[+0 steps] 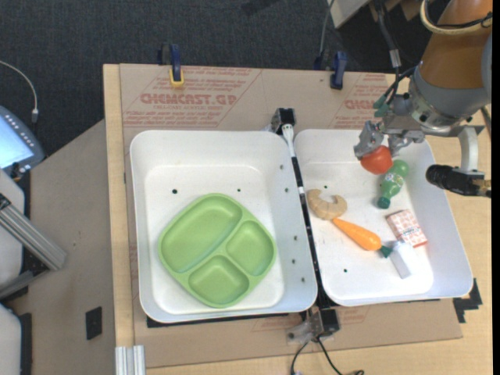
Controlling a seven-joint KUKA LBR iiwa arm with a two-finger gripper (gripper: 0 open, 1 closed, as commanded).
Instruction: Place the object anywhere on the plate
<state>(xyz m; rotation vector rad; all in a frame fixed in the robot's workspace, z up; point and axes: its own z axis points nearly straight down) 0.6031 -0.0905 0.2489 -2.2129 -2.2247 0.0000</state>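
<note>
Left bin (148, 209): white, shallow, holding a green plate (217, 248) with three compartments, lying flat toward the near side. Divider between bins: black strip (295, 170) running far to near. Right bin (445, 280): white, holding a pale ring-shaped piece (326, 204) near its left wall; an orange carrot (358, 234) just beside it, angled toward the near right; a green bottle (391, 183) lying tilted; a red-and-white packet (406, 227); a grey block (399, 261) near the carrot's tip. Far right: arm (457, 45) over the worktop (234, 92), its pincer (380, 147) closed around a red tomato (377, 160), raised over the far part of the right bin, well apart from the plate.
</note>
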